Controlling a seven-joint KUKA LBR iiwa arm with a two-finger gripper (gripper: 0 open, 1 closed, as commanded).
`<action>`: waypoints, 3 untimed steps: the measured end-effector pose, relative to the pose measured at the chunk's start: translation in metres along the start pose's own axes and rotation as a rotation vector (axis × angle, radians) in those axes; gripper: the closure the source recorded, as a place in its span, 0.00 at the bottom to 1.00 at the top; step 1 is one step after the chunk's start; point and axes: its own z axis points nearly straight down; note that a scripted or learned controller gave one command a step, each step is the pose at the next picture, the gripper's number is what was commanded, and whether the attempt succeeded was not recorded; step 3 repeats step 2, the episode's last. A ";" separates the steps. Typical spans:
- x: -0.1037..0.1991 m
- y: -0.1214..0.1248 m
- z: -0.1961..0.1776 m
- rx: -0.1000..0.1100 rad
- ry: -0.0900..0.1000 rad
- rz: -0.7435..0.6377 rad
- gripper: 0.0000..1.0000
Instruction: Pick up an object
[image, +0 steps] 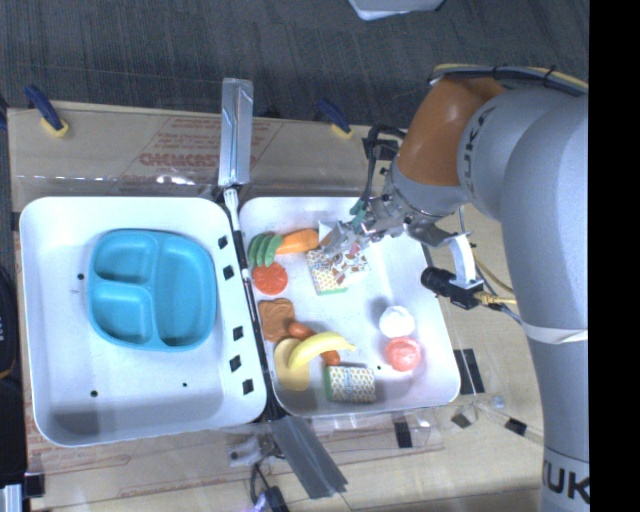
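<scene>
My gripper (348, 238) hangs over the upper middle of the right bin (432, 300), at the end of the grey arm with its orange band (445, 130). Just below and left of it lies a small patterned box (328, 272), tilted; the gripper's tip overlaps the box's upper right corner, and I cannot tell whether they touch. An orange carrot (298, 241) and a green vegetable (262, 248) lie left of the gripper. Lower in the bin are a red tomato (270, 279), a banana (318, 348), a white ball (397, 321) and a pink-red ball (403, 354).
A brown piece of food (277, 318) and a patterned can (350, 383) also lie in the right bin. The left bin (50, 330) holds a blue divided plate (153, 288). A metal divider (236, 130) stands between the bins at the back.
</scene>
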 end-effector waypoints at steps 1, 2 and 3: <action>0.069 -0.035 -0.062 0.004 0.001 0.200 1.00; 0.064 -0.053 -0.058 0.005 0.002 0.068 1.00; 0.064 -0.053 -0.058 0.005 0.002 0.068 1.00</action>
